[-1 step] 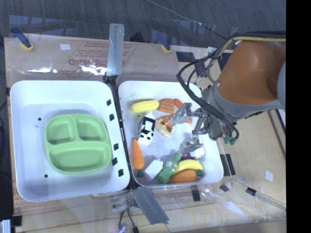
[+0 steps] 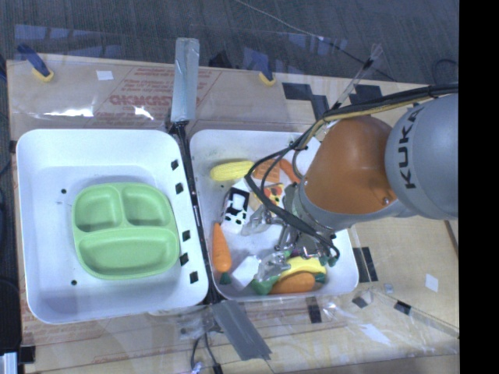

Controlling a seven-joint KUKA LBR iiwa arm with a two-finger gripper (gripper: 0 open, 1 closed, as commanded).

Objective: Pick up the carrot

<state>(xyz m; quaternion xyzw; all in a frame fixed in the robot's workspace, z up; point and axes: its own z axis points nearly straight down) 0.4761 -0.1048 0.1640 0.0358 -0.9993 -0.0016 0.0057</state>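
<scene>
The carrot (image 2: 221,249) is a small orange cone lying along the left wall of the right bin (image 2: 204,142), its tip pointing to the far side. My gripper (image 2: 275,265) hangs low over the near part of that bin, a short way right of the carrot and apart from it. It is just above a pile of yellow, green and orange toy food (image 2: 300,276). The arm's orange wrist band (image 2: 347,170) hides much of the bin's right half.
A yellow banana-like piece (image 2: 232,170), an orange piece (image 2: 271,171) and a black-and-white toy (image 2: 235,209) lie in the far part of the right bin. The left bin (image 2: 31,209) holds a green divided plate (image 2: 125,231).
</scene>
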